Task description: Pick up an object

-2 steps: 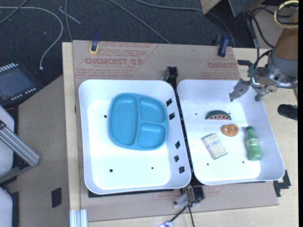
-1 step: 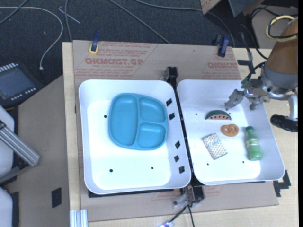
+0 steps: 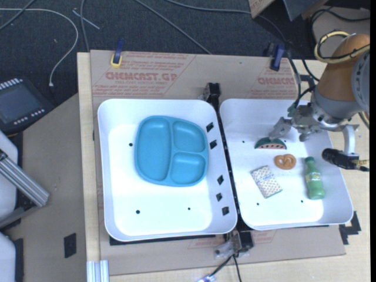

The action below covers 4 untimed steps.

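My gripper [image 3: 291, 129] hangs over the back of the right bin [image 3: 252, 216], open, with nothing between its fingers. Just below and left of it lies a watermelon slice toy [image 3: 270, 143], red with a green rind. A brown pretzel [image 3: 285, 161] sits in front of that. To the right of the pretzel a green bottle [image 3: 314, 179] lies on its side. A small checkered packet [image 3: 266, 181] rests near the middle of this bin.
The left bin [image 3: 117, 210] holds a blue divided plate [image 3: 171, 150]. A black-clipped divider [image 3: 220, 157] runs between the two bins. The arm comes in over the right bin's back right corner.
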Each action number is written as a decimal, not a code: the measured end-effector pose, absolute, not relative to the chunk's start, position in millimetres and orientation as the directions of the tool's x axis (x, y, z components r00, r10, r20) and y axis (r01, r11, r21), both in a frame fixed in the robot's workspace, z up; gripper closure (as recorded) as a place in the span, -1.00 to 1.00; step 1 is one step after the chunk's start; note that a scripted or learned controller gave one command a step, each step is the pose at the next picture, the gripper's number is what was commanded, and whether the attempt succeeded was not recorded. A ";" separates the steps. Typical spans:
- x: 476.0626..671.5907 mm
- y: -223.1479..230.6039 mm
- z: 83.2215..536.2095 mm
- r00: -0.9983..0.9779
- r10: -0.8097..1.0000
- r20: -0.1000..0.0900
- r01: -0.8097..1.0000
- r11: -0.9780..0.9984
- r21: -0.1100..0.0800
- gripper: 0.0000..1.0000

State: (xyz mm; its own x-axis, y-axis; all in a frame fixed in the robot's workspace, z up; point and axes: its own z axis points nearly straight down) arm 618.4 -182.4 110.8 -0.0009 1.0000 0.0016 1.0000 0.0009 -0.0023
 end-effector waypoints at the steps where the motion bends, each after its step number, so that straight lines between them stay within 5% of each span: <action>1: 619.9 -182.7 125.3 -0.002 1.000 0.000 1.000 0.002 0.004 1.00; 4: 619.9 -173.5 281.6 -0.001 1.000 -0.001 1.000 0.001 0.006 1.00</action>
